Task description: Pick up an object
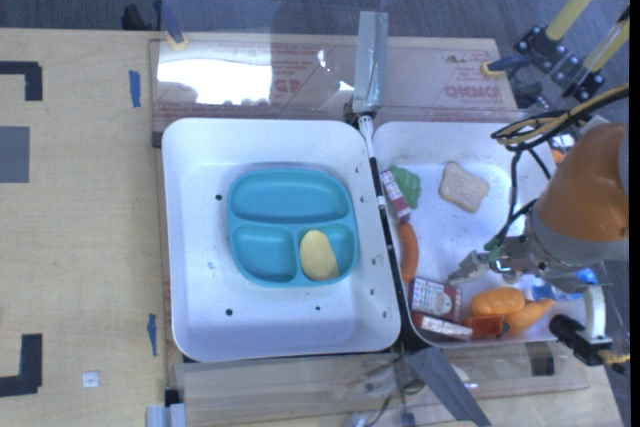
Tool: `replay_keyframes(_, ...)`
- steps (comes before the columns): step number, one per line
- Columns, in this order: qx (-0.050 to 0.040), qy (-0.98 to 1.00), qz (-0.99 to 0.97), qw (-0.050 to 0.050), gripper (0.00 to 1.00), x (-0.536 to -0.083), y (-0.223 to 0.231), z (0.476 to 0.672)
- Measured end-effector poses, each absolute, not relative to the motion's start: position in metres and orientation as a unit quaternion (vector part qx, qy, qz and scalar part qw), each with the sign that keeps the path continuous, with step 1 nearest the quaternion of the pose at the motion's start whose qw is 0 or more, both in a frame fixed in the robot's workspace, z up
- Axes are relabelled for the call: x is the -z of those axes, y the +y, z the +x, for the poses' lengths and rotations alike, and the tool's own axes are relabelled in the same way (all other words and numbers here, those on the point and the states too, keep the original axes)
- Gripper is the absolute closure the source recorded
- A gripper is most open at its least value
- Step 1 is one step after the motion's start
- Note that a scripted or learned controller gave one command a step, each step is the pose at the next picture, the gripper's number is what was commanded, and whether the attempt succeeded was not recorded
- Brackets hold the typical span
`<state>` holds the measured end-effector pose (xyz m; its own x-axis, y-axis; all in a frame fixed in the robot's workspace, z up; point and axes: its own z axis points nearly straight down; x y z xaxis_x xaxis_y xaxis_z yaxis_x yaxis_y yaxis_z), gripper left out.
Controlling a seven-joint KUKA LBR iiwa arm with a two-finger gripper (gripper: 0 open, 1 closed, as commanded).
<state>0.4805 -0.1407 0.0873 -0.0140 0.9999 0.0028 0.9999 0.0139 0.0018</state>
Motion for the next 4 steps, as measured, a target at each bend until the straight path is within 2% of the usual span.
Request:
replay_keyframes(1, 0.0014, -0.751, -0.661, -0.003, 0.00, -0.087, -0.130, 0.510)
replay_keyframes(2, 0.0023, -0.774, -0.633, -0.004, 0.00, -0.087, -0.107, 0.556)
replay_keyframes(3, 0.0012, -0.783, -0.622, -0.003, 0.00, -0.089, -0.119, 0.658)
replay_keyframes(4, 0.0015, -0.784, -0.621, -0.004, 1.00, -0.099, -0.118, 0.659)
